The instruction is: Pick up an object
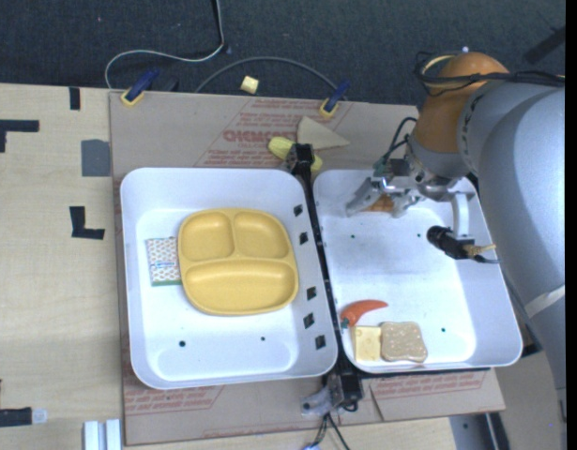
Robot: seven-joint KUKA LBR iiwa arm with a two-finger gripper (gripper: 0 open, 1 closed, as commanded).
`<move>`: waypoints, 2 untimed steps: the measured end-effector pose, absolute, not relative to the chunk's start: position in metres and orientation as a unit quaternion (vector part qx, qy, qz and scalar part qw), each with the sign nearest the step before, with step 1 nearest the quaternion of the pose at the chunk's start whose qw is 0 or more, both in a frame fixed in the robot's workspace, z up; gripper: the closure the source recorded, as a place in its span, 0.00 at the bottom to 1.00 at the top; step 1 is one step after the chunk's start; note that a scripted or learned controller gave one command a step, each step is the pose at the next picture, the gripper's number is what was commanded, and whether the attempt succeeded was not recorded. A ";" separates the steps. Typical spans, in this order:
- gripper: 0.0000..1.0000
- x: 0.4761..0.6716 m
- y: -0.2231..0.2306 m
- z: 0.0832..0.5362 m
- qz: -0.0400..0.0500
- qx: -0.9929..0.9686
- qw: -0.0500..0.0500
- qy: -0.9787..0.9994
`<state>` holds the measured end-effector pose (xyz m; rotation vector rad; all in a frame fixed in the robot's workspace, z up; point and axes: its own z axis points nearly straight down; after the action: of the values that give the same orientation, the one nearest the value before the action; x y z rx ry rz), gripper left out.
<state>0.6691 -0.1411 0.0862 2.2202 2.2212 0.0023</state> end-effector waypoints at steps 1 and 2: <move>0.00 0.669 -0.097 0.086 -0.002 0.705 0.002 0.709; 0.00 0.669 -0.119 0.086 0.001 0.707 0.001 0.707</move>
<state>0.6691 -0.1189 0.0859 2.2192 2.2204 0.0020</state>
